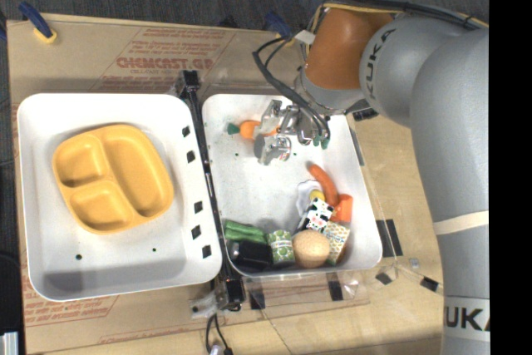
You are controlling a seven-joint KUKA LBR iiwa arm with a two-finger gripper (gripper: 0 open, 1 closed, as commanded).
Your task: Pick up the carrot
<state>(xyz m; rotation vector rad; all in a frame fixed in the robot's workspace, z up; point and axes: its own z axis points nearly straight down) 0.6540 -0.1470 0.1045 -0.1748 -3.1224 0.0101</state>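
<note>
Camera view: small orange carrot (247, 128) with green top, lying in right bin (218, 179) near far wall, just left of tool (274, 147). Tool state unclear, carrot not between fingers.

Looked down from above the bench (75, 37) at a slant, from a middling height. Took in both bins: one (33, 204) toward 9 o'clock, the other (218, 179) near centre. Caught the arm (432, 96) entering from 3 o'clock.
</note>
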